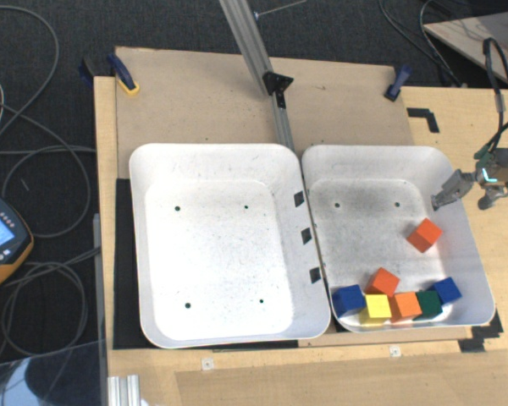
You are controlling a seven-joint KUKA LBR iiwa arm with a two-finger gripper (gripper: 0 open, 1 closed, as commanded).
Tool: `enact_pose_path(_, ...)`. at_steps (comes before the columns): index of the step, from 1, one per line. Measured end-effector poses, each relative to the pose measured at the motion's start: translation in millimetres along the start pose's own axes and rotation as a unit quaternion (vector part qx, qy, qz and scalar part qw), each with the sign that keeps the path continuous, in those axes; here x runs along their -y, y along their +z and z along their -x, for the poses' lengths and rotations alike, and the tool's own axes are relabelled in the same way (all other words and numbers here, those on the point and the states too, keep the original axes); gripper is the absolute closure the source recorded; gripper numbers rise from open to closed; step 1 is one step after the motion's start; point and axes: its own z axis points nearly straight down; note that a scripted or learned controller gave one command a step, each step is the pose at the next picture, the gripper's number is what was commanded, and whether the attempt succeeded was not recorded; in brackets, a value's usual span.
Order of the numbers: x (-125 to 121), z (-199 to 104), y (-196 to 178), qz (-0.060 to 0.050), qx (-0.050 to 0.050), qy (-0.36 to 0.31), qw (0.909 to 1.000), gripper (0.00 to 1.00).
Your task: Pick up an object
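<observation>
Several small cubes lie in the right bin (364,184). An orange cube (423,235) sits alone near the bin's right side. Along the front wall a row is packed together: a blue cube (348,299), a yellow cube (378,306), an orange cube (404,304), a green cube (428,301) and a second blue cube (446,290). Another orange cube (385,280) rests just behind the yellow one. My gripper (469,196) hangs over the bin's right rim, up and to the right of the lone orange cube. It is open, with nothing between its fingers.
The left bin (152,252) adjoins the right one along a shared middle rim. A slanted metal bar (254,49) runs from the top of the view down to the bench behind the bins. Blue clamps (124,73) hold the bench's far corners. Cables lie on the floor at left.
</observation>
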Motion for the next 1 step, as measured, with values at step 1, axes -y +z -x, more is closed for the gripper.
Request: enact_pose_path(1,-0.9,-0.2,-2.6,0.003,0.001,-0.001,1.0000,0.00)
